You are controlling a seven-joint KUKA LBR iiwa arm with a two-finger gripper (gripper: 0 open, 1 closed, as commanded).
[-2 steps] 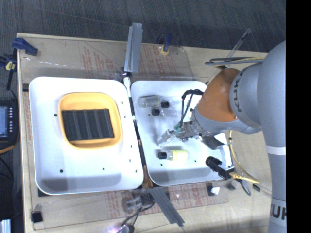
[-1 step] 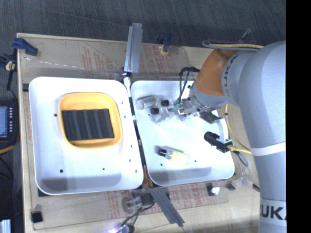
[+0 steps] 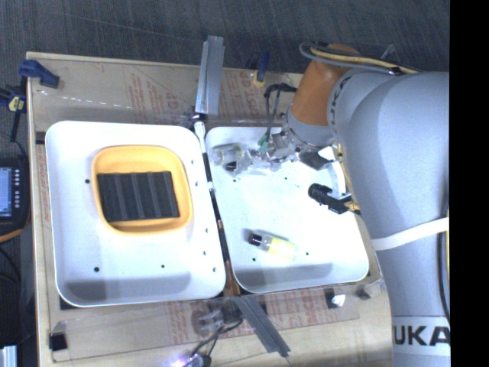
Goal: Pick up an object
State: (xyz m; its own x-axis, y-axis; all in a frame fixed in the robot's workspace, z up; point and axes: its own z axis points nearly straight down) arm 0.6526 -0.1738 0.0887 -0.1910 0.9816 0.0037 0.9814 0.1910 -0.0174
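1. The small clear object is taken as the likeliest target of the pick, since it lies just beside the gripper, on the side away from the arm, near the far wall of the right bin.
2. Its surface is seen as glinting and irregular, like thin clear plastic or foil. It is judged to be light, somewhat crushable and probably slippery, though its exact shape is too small to be made out.
3. A hold across its narrow middle is advised, with moderate force, so that it is neither squeezed out sideways nor flattened.
4. Whether the gripper is open or closed cannot be told: its tip is lost among cables and bright reflections. Nothing is seen held in it.
5. A second candidate, a small yellow cylinder with a dark cap, is found well apart from the gripper, toward the near wall of the same bin. It is judged to be light, stiff and smooth, prone to rolling, and best taken across its round body.
6. The bins are made of smooth, matte white plastic with rounded corners and shallow walls, against which small things may be pushed.
7. In the left bin, beyond the divider from the gripper, a yellow tray with a dark ribbed insert is seen, broad, rigid and flat.
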